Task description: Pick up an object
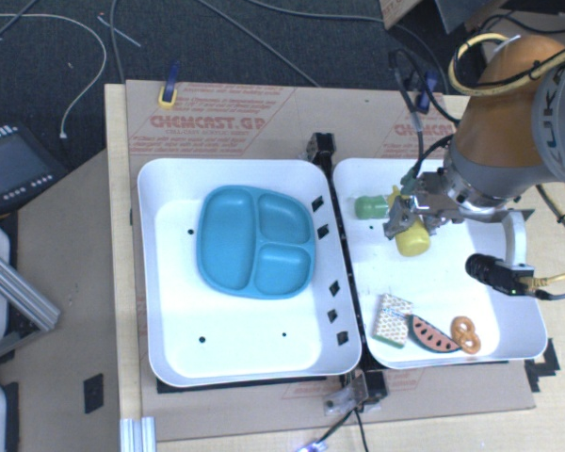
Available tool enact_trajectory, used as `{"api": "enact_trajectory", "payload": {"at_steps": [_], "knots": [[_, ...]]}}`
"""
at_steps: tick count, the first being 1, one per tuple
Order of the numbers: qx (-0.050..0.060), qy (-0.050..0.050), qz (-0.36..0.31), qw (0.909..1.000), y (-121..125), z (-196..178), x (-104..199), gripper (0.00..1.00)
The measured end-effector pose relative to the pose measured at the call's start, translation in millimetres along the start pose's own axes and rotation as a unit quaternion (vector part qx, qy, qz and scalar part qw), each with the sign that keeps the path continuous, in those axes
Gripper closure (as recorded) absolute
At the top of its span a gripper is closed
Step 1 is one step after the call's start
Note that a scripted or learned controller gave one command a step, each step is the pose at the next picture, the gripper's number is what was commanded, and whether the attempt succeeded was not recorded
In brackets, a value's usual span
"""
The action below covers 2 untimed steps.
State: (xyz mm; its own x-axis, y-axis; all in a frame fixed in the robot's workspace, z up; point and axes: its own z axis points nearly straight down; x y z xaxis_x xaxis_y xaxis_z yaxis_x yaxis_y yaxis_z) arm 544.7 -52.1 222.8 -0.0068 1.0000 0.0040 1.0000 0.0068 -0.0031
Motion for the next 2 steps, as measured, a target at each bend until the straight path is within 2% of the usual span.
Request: {"api": "enact_trajectory", "payload": {"at_steps": [2], "knots": [[-0.002,0.000,0.000,1.0000,0.9,-11.9,117.0,1.00]]}}
